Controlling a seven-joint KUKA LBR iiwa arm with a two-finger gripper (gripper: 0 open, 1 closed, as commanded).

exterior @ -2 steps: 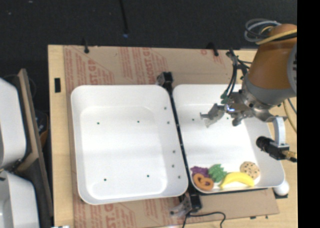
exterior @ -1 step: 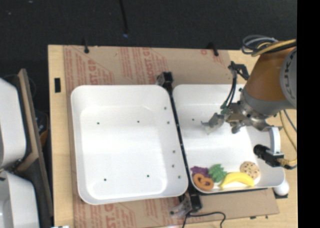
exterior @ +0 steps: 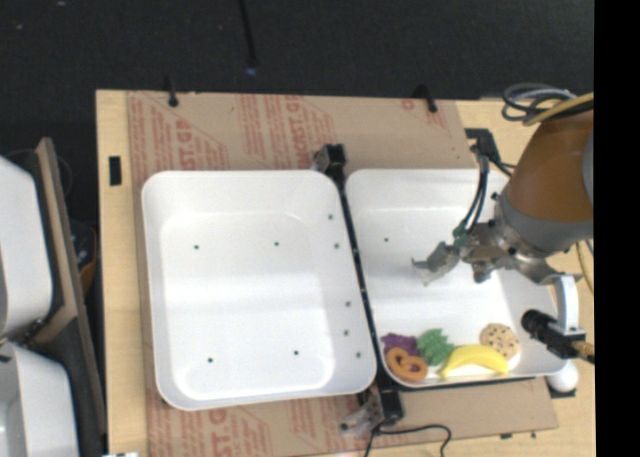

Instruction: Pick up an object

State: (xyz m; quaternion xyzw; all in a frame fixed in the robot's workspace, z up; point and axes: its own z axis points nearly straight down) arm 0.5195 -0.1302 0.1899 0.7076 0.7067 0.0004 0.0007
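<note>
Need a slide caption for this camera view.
Gripper over the right bin, apart from the banana, cookie and other toys.

From my feed I see the table (exterior: 120, 275), a pale wooden top running from the left edge across to the right. A sheet of brown cardboard (exterior: 240, 130) with faded red print lies flat on it and covers most of the surface. On the cardboard sit two shallow white bins side by side, their inner rims touching: the left bin (exterior: 160, 245) and the right bin (exterior: 420, 185). Small black clamps (exterior: 330, 157) sit at the seam between them, at the far end and the near end.
</note>
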